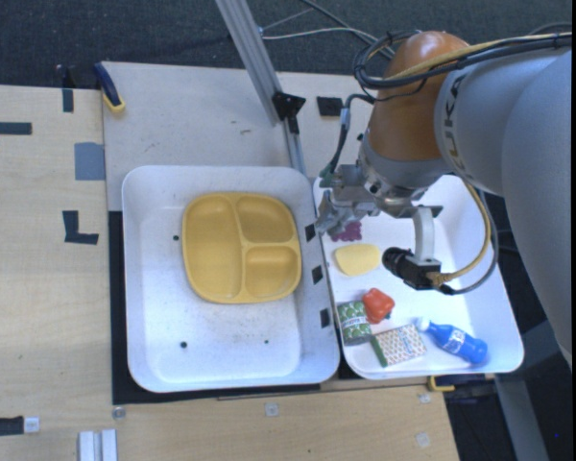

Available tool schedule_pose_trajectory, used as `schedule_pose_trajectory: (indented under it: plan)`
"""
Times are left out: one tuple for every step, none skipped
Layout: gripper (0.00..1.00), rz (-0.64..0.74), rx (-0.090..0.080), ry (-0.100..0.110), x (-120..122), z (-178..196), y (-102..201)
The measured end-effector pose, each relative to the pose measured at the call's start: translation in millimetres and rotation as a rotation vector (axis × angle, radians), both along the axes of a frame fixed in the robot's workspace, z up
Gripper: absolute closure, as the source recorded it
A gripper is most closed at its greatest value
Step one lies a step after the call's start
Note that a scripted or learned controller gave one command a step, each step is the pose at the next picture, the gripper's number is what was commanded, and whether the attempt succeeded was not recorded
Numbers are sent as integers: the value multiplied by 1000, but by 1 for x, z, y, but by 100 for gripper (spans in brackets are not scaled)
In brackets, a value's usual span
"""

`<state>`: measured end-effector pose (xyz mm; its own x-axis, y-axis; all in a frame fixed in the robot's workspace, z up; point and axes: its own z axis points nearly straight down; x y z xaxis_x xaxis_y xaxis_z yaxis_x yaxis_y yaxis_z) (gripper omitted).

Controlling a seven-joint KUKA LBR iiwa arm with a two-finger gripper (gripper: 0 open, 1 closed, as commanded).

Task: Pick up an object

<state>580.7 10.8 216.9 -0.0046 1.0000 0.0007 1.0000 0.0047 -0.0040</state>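
Observation:
My gripper (344, 211) hangs low over the far left part of the right bin (494, 329), right by a small purple object (347, 228) that peeks out beneath it. A pale yellow piece (356, 258) lies just in front of it. Further forward sit a red object (378, 303), a green packet (353, 321), a checkered packet (399, 344) and a blue bottle (455, 342). The arm's wrist hides the back of this bin.
The left bin (154, 334) holds a yellow divided tray (241, 247). A slanted metal pole (254, 51) rises behind the bins. A black cable fitting (409, 267) hangs from the arm over the right bin.

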Motion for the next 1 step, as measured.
schedule_pose_trajectory:
  plan:
    - [100,3,1,-2,-12,9,56]
